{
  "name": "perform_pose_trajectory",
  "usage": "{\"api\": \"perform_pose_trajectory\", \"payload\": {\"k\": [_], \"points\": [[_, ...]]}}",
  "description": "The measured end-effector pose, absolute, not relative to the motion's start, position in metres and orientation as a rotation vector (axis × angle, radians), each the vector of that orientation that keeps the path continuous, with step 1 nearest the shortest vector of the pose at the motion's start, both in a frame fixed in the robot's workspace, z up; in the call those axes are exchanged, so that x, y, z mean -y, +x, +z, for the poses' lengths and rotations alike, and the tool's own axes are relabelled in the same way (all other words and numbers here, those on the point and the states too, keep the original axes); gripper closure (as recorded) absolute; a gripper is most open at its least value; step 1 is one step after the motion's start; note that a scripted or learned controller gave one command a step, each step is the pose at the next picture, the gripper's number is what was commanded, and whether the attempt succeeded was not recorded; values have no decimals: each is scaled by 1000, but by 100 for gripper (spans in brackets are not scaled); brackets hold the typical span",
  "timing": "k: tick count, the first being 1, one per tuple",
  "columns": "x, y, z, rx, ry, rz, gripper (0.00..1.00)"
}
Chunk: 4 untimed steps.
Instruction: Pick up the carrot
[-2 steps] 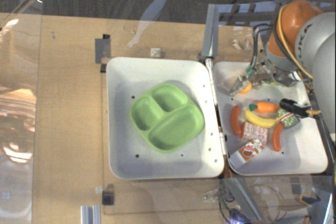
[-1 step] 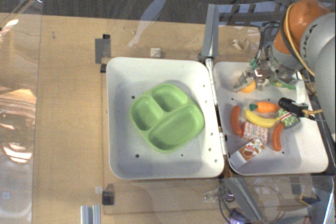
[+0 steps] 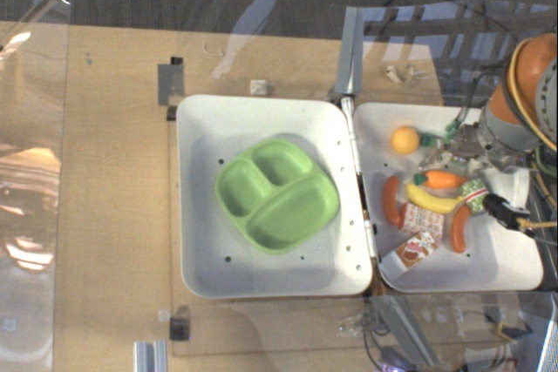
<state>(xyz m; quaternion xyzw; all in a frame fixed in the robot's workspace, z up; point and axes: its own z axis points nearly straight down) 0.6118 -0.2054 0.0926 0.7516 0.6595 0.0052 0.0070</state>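
My arm point(image 3: 527, 91) comes in from the right, over the right bin point(image 3: 523, 274), and my pincer point(image 3: 460, 151) hangs at that bin's upper middle, just above the carrot point(image 3: 441, 180). How wide my pincer stands I cannot tell, the parts there are too small and cluttered; I see nothing gripped in it. The carrot lies flat in the right bin, orange with a green end toward the left, touching the banana point(image 3: 433, 200) just below it. An orange ball point(image 3: 404, 140) sits up and to the left of the carrot. A red sausage point(image 3: 391, 201) lies by the bin's left wall, another point(image 3: 459, 231) lower right of the banana, and a small carton point(image 3: 418, 245) lies below. The left bin point(image 3: 200, 266) on the surface holds a green divided plate point(image 3: 277, 195)
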Motion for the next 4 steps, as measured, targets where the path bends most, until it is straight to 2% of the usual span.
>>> {"api": "perform_pose_trajectory", "payload": {"k": [1,2,3,4], "points": [[185,603,94,-2613,1703,13,0],[184,607,108,-2603,1694,20,100],[117,540,214,-2331,2096,7,100],[73,566,217,-2509,1880,7,100]]}}
